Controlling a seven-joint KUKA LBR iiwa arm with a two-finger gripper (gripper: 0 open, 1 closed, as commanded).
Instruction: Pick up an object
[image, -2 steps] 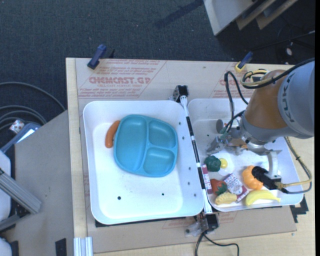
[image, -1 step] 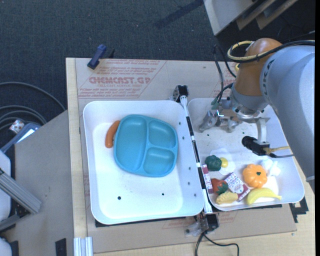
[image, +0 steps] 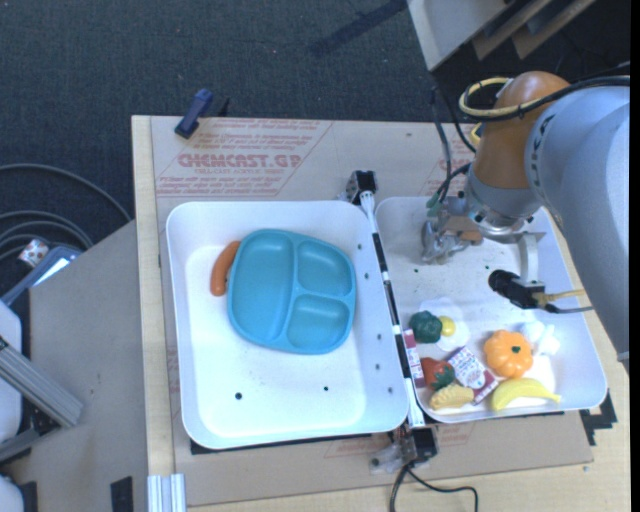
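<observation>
Nearest me, the toys are crowded into the near end of the right bin (image: 400, 250). There is a banana (image: 520, 395) at the edge, a corn cob (image: 450, 397) beside it, a small packet (image: 468, 368) between them, and a pumpkin (image: 507, 352) just behind the banana. A green broccoli (image: 427, 326) sits at the far side of the heap, by the wall the two bins share. They lie touching and partly overlapping, so I'd guess a clean grab will be awkward. The broccoli and the pumpkin look the easiest to get at.

Across in the left bin (image: 290, 400), a blue tray (image: 292, 292) lies flat in the middle. An orange sausage (image: 220, 268) is tucked against its left rim, half hidden, and looks hard to pinch from above.

Farther back, the gripper (image: 440, 248) hangs low over the bare far end of the right bin, well apart from the heap. I see no toy in it. Whether the claw is apart or together I cannot tell from here. To my eye the pick is not made yet, since anything worth taking lies nearer than where it points.

Beyond the bins, a blue clip (image: 194, 113) rests at the far corner of the printed board (image: 240, 160), out of play.
</observation>
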